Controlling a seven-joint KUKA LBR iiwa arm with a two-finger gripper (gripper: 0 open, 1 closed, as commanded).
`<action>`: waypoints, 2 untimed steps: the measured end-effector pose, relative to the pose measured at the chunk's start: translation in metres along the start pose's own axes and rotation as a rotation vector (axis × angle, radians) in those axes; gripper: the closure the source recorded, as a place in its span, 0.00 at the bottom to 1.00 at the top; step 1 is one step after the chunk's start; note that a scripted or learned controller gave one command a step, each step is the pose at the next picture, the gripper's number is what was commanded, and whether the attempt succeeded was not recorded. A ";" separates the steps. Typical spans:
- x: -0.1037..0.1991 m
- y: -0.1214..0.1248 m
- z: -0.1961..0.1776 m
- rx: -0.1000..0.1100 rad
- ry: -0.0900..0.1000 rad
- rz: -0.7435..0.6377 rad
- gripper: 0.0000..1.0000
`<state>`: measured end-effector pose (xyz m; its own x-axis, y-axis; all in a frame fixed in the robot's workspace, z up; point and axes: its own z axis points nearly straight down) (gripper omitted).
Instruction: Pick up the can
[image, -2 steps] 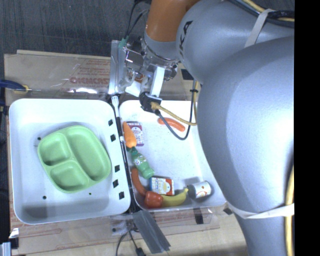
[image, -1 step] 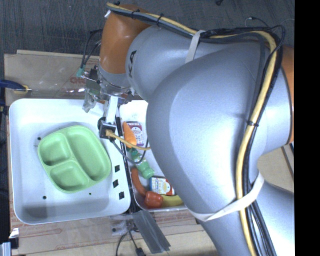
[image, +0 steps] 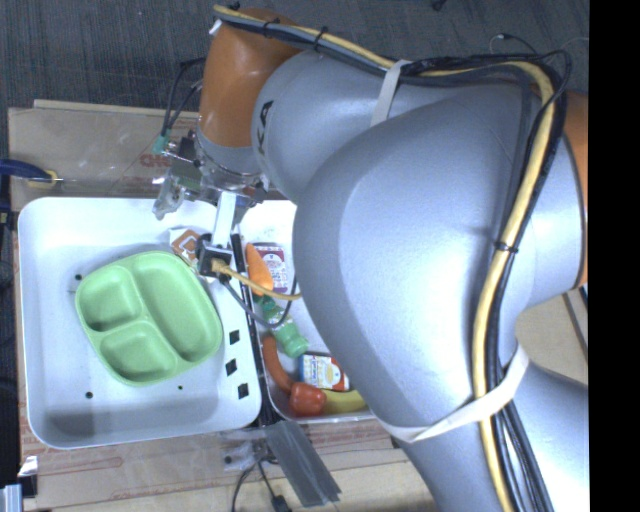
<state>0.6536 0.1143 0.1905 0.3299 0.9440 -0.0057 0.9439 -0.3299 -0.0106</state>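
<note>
Hovering, not gripping: the gripper (image: 170, 192) is over the white bin (image: 45, 300) that carries the green divided plate (image: 150, 315). It sits at that bin's corner toward the view's top right, close to the wall shared with the second bin (image: 284, 216). Nothing shows held in it. Whether it is apart or together, can't tell; the wrist blocks it.

The can (image: 272, 266) I take to be the white-and-dark labelled piece, though the ID is not certain. It lies in the second bin near its upper end, just beside the shared wall, close against an orange carrot-like piece (image: 258, 270); touching or not, unclear. Lower in that bin are a green item (image: 291, 340), a small carton (image: 322, 372), a brown sausage shape (image: 274, 362), a red round fruit (image: 306, 400) and a banana (image: 346, 403) at the bottom edge. The big arm link covers the rest of the bin.

Step, as judged: approach/pre-grasp, pick not yet begun. The next move calls for crossing the shared wall to above the can and lining up across its narrow side. Then descend clear of the orange piece, close and lift. The tight neighbours make a clean grasp tricky.
</note>
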 end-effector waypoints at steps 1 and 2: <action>-0.052 -0.027 0.004 -0.001 0.000 0.107 0.00; -0.071 -0.140 -0.019 -0.002 0.001 0.168 0.00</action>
<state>0.4986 0.0937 0.2113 0.4835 0.8753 -0.0067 0.8753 -0.4835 -0.0078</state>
